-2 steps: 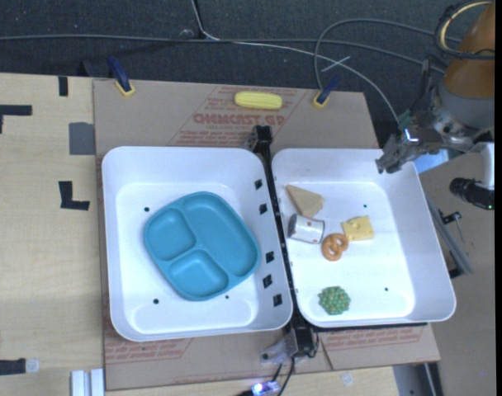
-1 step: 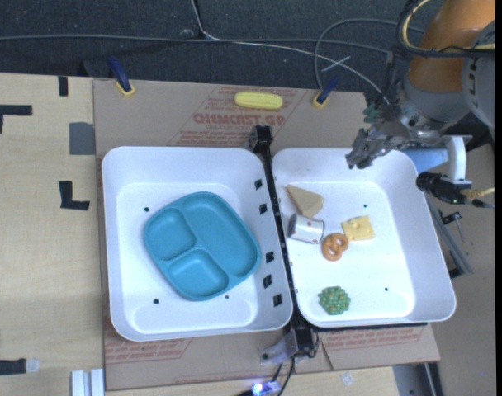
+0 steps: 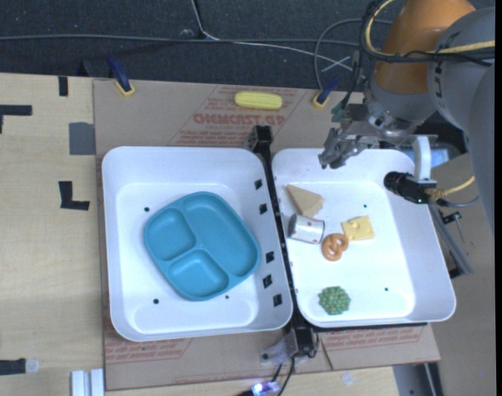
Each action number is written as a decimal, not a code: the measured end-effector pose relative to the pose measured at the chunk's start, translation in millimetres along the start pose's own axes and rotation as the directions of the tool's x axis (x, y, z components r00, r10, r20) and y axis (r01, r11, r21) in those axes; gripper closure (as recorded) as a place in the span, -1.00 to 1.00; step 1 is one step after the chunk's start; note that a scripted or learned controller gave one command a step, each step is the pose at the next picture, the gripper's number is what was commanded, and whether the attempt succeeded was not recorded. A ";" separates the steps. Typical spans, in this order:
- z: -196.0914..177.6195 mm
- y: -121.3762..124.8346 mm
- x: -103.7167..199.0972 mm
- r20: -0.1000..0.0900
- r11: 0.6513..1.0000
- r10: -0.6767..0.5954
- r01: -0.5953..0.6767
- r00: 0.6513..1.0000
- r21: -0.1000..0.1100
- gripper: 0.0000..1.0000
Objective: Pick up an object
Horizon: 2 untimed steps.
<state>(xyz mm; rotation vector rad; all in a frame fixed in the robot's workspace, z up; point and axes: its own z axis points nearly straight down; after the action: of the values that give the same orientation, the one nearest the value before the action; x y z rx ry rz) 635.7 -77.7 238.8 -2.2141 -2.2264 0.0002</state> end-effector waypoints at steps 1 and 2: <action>-4.0 -6.8 56.7 0.000 1.000 -0.001 0.001 1.000 -0.001 1.00; -8.6 -7.1 109.4 0.000 1.000 0.000 0.000 1.000 0.000 1.00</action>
<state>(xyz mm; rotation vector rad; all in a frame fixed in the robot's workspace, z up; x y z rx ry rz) 628.0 31.6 247.5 -2.2145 -2.2268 0.0004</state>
